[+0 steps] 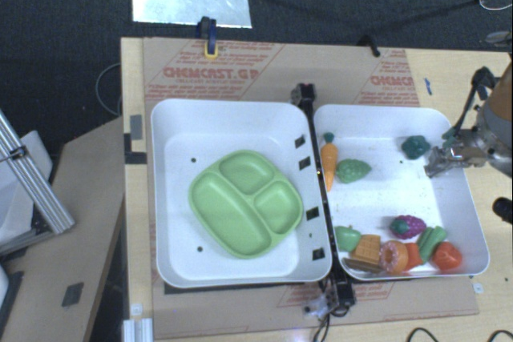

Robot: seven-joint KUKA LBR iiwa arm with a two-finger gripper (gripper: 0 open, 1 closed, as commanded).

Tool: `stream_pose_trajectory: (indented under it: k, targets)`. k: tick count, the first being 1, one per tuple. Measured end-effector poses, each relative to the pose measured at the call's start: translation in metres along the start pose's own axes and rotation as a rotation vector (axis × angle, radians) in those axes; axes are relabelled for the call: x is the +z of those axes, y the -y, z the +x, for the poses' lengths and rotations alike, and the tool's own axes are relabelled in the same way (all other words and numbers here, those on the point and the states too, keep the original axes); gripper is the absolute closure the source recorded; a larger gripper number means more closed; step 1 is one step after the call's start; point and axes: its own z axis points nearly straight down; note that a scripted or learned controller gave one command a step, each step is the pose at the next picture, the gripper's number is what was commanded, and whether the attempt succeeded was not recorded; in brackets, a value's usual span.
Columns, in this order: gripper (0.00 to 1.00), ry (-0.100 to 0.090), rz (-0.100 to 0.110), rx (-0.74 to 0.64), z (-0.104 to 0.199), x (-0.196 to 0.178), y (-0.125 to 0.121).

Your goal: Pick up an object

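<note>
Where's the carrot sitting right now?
The carrot lies in the right bin, against its left wall by the divider, just left of the light green leafy toy.

Two bins sit side by side on the bench (136, 196). The left bin (172, 140) holds a divided plate (245, 203) near its middle. In the right bin (465, 204), a carrot (328, 158) lies against the left wall with a leafy vegetable (352, 170) just beside it. Another toy (415, 146) lies toward the back right. A cluster of toy foods (397, 248) crowds the front edge.
</note>
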Motion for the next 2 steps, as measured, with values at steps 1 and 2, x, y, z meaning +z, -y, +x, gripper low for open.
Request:
stream_pose_trajectory:
  k: [1, 2]
  targets:
    - [1.00, -0.002, 0.004, -0.001, 0.000, -0.019, -0.001]
    - [1.00, -0.004, 0.006, -0.005, 0.048, -0.010, -0.013]
